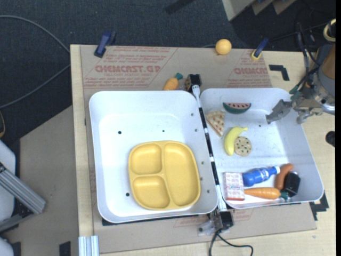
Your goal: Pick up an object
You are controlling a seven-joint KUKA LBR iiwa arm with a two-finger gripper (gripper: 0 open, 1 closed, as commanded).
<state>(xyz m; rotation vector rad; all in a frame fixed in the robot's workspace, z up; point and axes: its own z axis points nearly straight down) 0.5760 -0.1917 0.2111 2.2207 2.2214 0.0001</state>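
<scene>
Here the gripper [291, 111] hangs spread and empty over the right bin's [303, 143] far right edge; best to centre above the banana [232, 140], clear of the cookie [243, 146], before descending.

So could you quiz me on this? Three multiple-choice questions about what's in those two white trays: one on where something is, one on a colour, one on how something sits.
1. Where is the yellow plate?
A. left tray
B. right tray
C. on the bench outside both

2. What colour is the bottle?
A. green
B. blue
C. red

3. Where does the tool sit?
A. over the right tray's far right corner, touching no toy
B. down on the banana
C. over the plate

Answers: 1 A, the plate lies in the left tray. 2 B, its body is blue. 3 A, the tool is by that corner, apart from the toys.
</scene>
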